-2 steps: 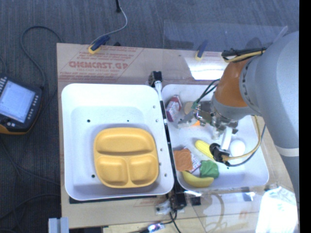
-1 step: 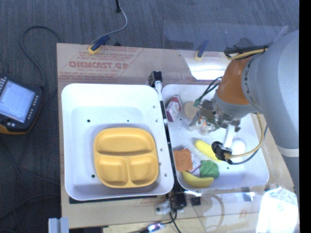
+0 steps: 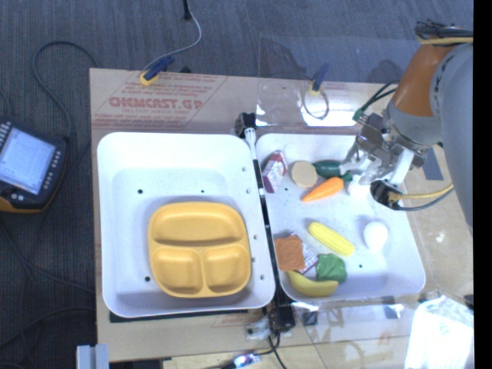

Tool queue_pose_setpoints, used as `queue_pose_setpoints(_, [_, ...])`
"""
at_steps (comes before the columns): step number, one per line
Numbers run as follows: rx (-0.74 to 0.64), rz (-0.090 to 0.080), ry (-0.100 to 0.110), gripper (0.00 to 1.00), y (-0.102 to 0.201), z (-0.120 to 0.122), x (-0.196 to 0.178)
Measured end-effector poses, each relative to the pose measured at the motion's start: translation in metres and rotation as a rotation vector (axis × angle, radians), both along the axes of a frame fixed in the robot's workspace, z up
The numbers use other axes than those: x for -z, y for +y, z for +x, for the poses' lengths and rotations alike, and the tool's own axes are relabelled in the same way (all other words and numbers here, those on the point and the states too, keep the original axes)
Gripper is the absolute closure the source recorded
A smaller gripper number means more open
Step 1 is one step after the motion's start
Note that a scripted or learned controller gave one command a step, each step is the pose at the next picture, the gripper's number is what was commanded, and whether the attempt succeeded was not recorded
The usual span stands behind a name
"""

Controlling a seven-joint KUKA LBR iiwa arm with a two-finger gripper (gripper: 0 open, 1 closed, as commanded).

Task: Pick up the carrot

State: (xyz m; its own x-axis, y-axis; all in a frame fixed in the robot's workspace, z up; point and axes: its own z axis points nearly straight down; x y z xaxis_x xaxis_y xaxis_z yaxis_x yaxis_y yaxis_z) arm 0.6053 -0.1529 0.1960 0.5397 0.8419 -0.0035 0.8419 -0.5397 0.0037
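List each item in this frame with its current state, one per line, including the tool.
carrot: lying in the right bin, tip toward the left, not lifted.
tool: low over the right bin, just right of the carrot's green top.
corn cob: lying flat.
egg: resting on the bin floor.
banana: lying at the near wall.
yellow tray: flat in the left bin.

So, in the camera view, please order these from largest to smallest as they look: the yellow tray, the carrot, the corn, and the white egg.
1. Yellow tray, by far the largest.
2. Carrot and corn look about alike in length, so I will not rank them.
3. White egg, the smallest.
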Motion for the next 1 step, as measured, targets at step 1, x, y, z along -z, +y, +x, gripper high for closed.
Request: queue_pose_setpoints(1, [-0.139, 0.002, -0.008, 1.00, 0.0342, -0.0382, 0.1035])
